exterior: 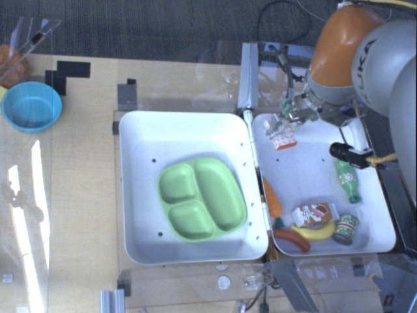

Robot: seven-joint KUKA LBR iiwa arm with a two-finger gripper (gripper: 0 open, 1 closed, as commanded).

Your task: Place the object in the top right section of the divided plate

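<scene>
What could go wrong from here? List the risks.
1. The end effector is over the far corner of the right bin, next to a small packet; a grab so close to the wall could slip.
2. The carrot, sausage and banana lie crowded together, so one could be nudged.
3. The green plate has adjoining sections; a drop may land in the wrong one.

We see a pale wooden bench (71, 194) filling the lower left of the frame, dark ribbed flooring (150, 15) across the top, and bright glare streaks at far left.
</scene>
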